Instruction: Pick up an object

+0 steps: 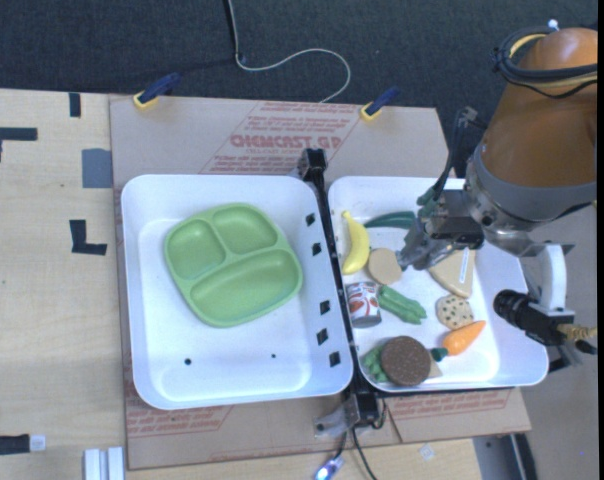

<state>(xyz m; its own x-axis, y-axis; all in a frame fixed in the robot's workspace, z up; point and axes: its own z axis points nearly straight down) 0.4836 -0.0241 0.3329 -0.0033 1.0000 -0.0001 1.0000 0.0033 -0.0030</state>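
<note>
Tan round plastic cookie (385, 266), light, stiff, slick; grip its rim; dark gripper (419, 249) at its 2 o'clock, grasp state unreadable.

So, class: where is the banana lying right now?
The banana lies in the right bin, at its left edge beside the divider, just left of the tan round piece and above the small can.
</note>
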